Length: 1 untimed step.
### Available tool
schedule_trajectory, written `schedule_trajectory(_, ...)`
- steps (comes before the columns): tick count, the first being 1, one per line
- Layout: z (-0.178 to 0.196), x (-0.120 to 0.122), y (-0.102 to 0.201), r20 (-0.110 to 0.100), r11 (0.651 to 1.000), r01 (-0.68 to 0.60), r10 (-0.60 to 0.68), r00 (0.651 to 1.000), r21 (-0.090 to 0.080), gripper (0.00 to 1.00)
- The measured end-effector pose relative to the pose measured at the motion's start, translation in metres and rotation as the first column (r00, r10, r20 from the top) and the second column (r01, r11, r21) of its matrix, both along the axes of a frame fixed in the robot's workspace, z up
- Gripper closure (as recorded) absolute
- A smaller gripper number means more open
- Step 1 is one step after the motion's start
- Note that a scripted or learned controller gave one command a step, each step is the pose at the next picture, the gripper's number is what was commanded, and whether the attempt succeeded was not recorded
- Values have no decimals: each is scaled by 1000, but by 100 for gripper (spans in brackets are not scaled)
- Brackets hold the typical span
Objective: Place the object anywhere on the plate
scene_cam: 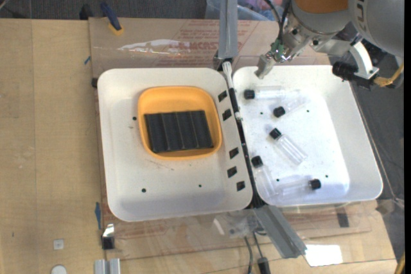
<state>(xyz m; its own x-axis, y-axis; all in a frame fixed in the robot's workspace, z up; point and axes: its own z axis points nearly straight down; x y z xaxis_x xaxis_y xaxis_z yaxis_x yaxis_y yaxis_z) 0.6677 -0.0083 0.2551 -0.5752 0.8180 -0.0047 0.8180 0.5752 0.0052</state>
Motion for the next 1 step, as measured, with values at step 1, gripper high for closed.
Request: schedule_trajectory(1,27,0,-18,0,969,-246,246,969,-1,100)
